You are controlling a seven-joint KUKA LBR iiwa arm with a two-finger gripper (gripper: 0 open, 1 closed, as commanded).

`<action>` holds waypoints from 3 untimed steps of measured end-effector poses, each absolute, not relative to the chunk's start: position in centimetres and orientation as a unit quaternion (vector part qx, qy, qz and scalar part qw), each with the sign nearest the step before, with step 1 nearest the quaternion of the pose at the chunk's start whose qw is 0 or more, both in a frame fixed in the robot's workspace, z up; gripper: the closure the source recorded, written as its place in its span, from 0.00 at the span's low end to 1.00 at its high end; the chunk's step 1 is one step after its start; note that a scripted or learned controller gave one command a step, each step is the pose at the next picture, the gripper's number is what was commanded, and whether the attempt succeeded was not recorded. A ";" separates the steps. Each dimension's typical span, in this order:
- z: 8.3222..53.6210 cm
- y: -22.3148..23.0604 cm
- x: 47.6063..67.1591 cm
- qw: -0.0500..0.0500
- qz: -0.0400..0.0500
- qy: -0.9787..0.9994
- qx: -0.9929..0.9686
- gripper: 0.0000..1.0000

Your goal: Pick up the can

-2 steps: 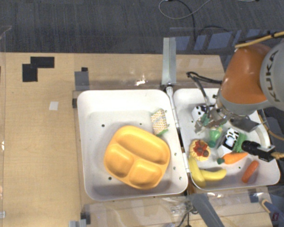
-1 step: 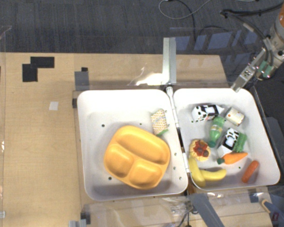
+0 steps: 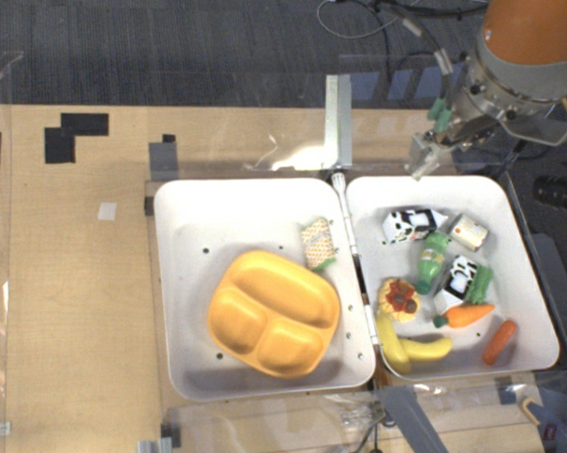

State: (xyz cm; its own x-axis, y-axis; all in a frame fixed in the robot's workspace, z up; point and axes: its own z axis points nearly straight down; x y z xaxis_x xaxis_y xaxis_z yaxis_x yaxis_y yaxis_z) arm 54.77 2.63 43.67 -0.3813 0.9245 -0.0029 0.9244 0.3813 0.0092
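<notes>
Overhead, we see these things, each placed against the right bin (image 3: pixel 524 257):

- The gripper (image 3: pixel 441 141) hangs over the right bin's far rim, towards its left corner, under the arm's orange band. It has nothing in its grasp, and we cannot tell whether it is released or clenched.
- The can (image 3: pixel 431 261), green and lying roughly on end, sits near the middle of the right bin, well apart from the gripper.
- A black-and-white cow-patterned toy (image 3: pixel 410 225) lies towards the right bin's far wall, just beyond the can.
- A small white box (image 3: pixel 469 232) lies in the same bin, right of the can.
- A black-and-white packet with a green end (image 3: pixel 466 280) touches the can's right side.
- A toy carrot (image 3: pixel 467 314) and a red-orange piece (image 3: pixel 498 341) lie towards the right bin's near right corner.
- A banana (image 3: pixel 411 345) curves along the right bin's near left corner, with a round red-and-yellow toy (image 3: pixel 399 297) just above it.
- The left bin (image 3: pixel 185 225) adjoins the right bin and holds a yellow divided plate (image 3: pixel 273 310) and a patterned packet (image 3: pixel 317 243) by the shared wall.
</notes>
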 end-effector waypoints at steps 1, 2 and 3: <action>43.5 15.1 52.4 0.002 0.003 0.773 0.635 1.00; 18.7 20.9 50.0 0.000 0.000 0.754 0.657 1.00; 17.5 20.9 48.8 0.001 0.002 0.854 0.521 1.00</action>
